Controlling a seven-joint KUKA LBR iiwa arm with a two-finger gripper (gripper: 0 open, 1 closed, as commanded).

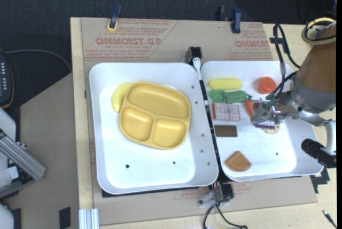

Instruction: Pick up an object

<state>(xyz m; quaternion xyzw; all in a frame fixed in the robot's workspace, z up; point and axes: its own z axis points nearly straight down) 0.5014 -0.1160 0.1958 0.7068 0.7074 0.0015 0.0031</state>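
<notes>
Over the right-hand shallow white bin (283,166) the grey arm with its orange band (320,70) reaches in from the right, and its claw (265,116) hangs low at the middle of that bin. Whether it is open or closed I cannot tell, because the metal parts blur together from up here. Just under it lies a small purplish object (268,126), too blurred to name, and a small orange-red piece (249,107) sits just left of the claw. Along the bin's far side rest a yellow toy corn cob (225,84), a green leafy toy vegetable (228,96) just beneath it, and a round orange-red toy fruit (266,84) to the right. Near the divider lie a flat printed red-and-white card (226,111) and a dark brown rectangular block (225,131); a tan wedge-shaped piece (238,161) sits toward the near edge. On the left, the other white bin (107,158) holds a yellow three-compartment plastic tray (155,115) lying over a pale yellow banana-like piece (118,95). Both bins rest on the brown cardboard-covered tabletop (160,36).
</notes>
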